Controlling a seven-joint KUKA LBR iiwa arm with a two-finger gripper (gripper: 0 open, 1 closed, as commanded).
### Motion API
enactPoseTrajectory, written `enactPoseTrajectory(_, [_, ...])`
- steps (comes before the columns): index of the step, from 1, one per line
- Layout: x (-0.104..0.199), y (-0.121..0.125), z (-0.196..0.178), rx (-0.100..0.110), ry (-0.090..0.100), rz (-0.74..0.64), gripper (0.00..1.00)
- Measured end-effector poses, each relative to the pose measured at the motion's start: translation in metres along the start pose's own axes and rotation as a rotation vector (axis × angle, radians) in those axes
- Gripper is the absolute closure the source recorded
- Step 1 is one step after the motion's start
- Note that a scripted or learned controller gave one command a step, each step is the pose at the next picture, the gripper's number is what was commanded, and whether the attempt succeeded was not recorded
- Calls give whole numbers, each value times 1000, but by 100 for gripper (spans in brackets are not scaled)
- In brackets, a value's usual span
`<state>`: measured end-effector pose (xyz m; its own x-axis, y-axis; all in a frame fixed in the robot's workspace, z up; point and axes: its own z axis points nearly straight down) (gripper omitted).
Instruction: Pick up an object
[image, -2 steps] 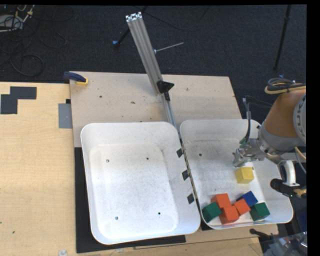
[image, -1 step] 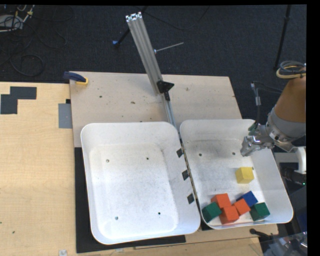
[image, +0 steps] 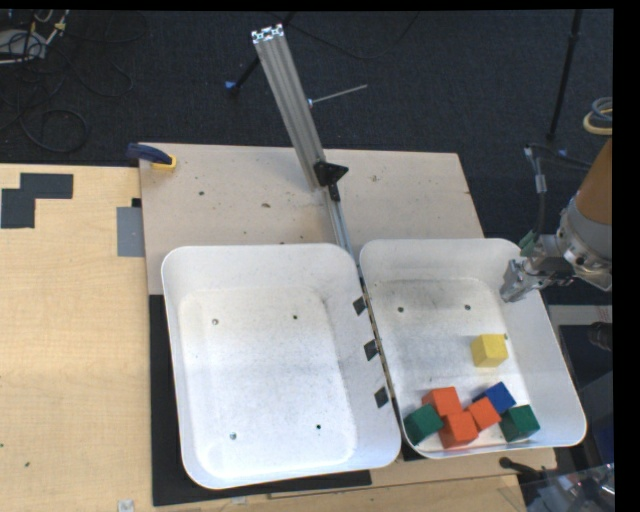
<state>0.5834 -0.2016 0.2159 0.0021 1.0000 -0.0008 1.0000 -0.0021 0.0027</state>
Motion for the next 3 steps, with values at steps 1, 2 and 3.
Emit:
enactPoseTrajectory(1, [-1,0,-35,0,0,-3,100])
enactPoseTrajectory(2, [47,2,-41,5,4,-7,100])
enactPoseTrajectory(3, [95,2,-27,6,3,-6,100])
